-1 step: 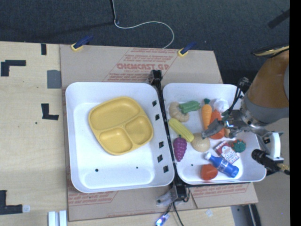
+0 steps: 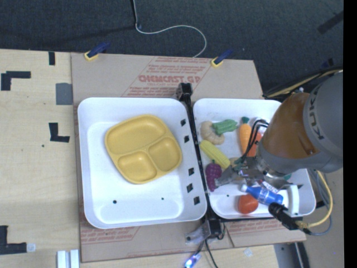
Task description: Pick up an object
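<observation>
Purple and knobbly, a toy bunch of grapes [image 2: 212, 175] lies in the right bin [image 2: 223, 206], close to the divider where the two bins meet. It is small, dark magenta, with a rounded lumpy outline. Just at its 1 o'clock rests a yellow corn cob [image 2: 215, 152], slanted, nearly touching it.

The pincer [image 2: 231, 175] sits just at the grapes' 3 o'clock, its grey metal fingers pointing toward 9 o'clock. The tips look slightly apart and nothing shows between them; the grapes lie just beside the fingertips, and contact cannot be judged.

Around the pincer in the same bin: a beige peanut-shaped piece [image 2: 208, 129] at 11 o'clock, a green vegetable [image 2: 225, 126] at 12 o'clock, an orange carrot [image 2: 245, 136] at 1 o'clock, partly behind the arm [image 2: 293, 133]. At 5 o'clock lie a blue-and-white tube [image 2: 262, 194] and, just below it, a red tomato [image 2: 247, 204].

The left bin [image 2: 95, 149] holds a yellow divided plate [image 2: 143, 148], well apart from the pincer at its 9 o'clock. Both bins rest on cardboard [image 2: 167, 77] on the tabletop [image 2: 33, 149].
</observation>
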Action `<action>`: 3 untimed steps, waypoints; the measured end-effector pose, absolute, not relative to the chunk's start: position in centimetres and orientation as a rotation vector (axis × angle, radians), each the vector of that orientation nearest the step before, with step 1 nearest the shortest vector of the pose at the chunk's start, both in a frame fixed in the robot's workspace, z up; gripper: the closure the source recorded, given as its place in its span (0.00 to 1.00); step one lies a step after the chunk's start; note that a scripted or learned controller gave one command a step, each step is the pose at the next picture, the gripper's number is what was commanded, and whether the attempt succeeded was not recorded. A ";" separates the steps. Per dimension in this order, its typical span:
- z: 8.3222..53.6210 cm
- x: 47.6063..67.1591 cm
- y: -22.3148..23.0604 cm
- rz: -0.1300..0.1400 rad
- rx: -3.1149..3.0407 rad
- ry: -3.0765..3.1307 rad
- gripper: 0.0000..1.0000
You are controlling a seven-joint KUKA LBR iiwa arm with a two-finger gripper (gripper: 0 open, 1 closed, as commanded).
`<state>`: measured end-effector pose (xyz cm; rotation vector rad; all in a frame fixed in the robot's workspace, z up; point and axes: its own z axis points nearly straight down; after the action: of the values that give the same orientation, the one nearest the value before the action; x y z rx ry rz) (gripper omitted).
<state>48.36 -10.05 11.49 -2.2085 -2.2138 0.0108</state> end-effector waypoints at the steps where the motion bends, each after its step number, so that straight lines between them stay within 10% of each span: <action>1: 29.0 48.6 -3.2 -0.013 -2.215 -2.236 0.00; 2: 19.1 48.1 -1.5 0.016 -2.211 -2.216 0.00; 3: 20.3 48.3 -1.6 0.014 -2.212 -2.217 1.00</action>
<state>48.25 -1.59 20.32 -2.2122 -2.2173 0.0144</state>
